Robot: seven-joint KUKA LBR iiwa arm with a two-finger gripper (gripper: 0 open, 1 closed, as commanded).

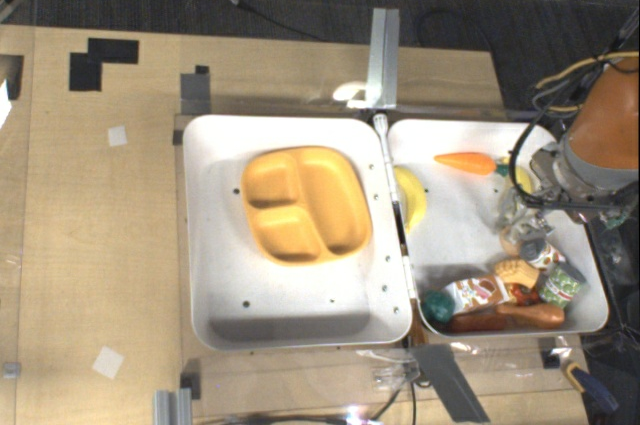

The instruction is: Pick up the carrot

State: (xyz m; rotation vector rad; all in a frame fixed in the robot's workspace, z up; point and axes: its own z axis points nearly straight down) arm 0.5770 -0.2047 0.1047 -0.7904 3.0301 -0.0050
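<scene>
The carrot (466,163) is orange with a green tip and lies flat near the back of the right bin (450,233). My gripper (524,226) hangs low over the right side of that bin, in front of and to the right of the carrot, well apart from it. The orange-banded wrist (610,128) sits above it at the view's right edge. Nothing shows between the fingers.
A yellow sectioned plate (303,203) lies in the left bin (210,243). A yellow banana-like piece (411,195) rests against the divider. Several food items crowd the right bin's front: a sausage (510,318), a packet (470,294), a green item (436,309).
</scene>
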